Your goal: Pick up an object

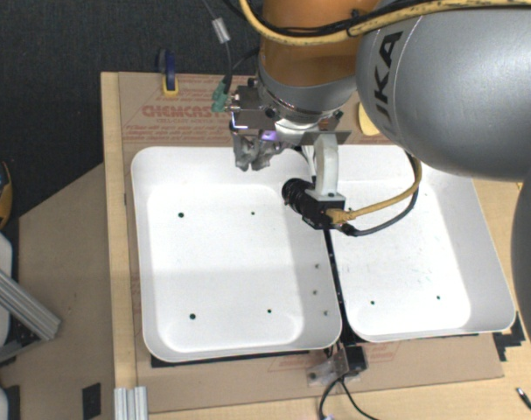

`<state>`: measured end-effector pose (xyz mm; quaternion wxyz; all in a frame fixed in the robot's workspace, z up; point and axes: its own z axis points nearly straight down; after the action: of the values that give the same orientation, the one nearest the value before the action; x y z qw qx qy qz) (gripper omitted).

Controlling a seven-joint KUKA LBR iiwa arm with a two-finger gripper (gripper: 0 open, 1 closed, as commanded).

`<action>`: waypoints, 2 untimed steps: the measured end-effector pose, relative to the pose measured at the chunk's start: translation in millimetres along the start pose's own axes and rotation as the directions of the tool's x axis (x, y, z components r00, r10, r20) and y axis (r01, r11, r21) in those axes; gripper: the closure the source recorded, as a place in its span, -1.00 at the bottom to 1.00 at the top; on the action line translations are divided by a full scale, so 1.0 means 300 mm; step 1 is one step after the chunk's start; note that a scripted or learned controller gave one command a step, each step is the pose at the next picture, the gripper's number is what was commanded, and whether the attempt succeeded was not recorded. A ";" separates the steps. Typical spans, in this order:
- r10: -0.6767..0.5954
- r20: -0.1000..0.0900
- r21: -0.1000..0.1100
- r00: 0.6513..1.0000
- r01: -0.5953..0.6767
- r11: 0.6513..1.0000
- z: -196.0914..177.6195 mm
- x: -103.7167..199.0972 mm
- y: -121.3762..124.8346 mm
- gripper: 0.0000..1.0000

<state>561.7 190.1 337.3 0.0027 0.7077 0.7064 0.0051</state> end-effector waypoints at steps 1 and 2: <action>-0.005 0.006 0.020 1.000 0.005 1.000 0.308 0.118 0.144 1.00; 0.003 0.003 0.001 1.000 -0.003 1.000 0.054 -0.032 0.221 1.00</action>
<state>628.3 180.5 321.7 0.0034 0.7089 0.7053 0.0037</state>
